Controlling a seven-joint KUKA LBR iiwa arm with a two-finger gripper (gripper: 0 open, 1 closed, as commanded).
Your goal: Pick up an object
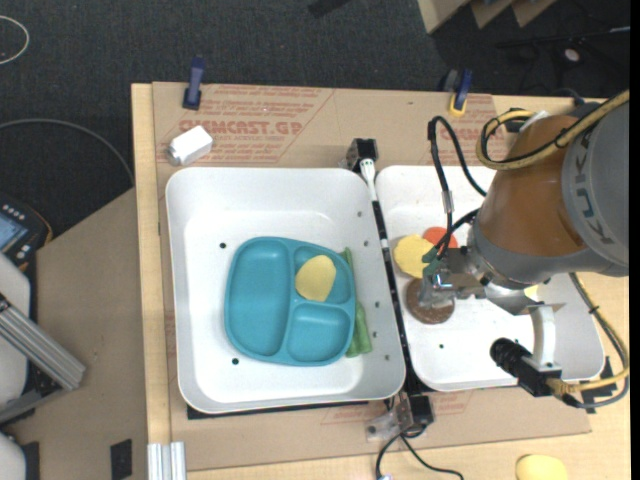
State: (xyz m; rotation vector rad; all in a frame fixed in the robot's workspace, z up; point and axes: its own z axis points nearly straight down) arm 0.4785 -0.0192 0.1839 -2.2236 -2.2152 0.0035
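Directly below the gripper, a round brown disc.

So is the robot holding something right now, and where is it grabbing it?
I can't tell. The pincer is low in the right bin, right over a brown round thing, beside a yellow thing.

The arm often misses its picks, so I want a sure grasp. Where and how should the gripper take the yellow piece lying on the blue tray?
Probably from straight above, closing across the narrower width of the yellow piece. It lies flat in the upper right compartment of the blue divided tray, so its sides sit low. The ridges close by likely block a sideways approach. The gripper is over the right bin.
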